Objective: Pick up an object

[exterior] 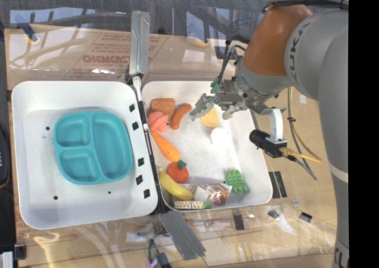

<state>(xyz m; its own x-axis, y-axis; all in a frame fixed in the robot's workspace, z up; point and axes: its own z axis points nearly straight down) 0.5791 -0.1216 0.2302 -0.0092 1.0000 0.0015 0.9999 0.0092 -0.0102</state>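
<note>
gripper: two-finger gripper (214, 105) on the grey arm, upper middle of the right white bin (256, 169); fingers spread apart, nothing between them
target: pale yellow wedge-shaped toy (210, 119), touching or just under the gripper's lower edge, slightly down-frame of the fingertips
key relation: wedge sits directly below the gap, a hair toward frame bottom; my read is a short straight descent, no sideways shift
axis: wedge is stubby, long axis unclear from this slant
neighbours: white egg-shaped piece (219, 137) just below the wedge; orange sausage-shaped toy (180, 115) to frame left, near the left finger
risk: left finger may clip the sausage on closing
other bin: teal compartment tray (93, 147), frame left, well apart
</note>
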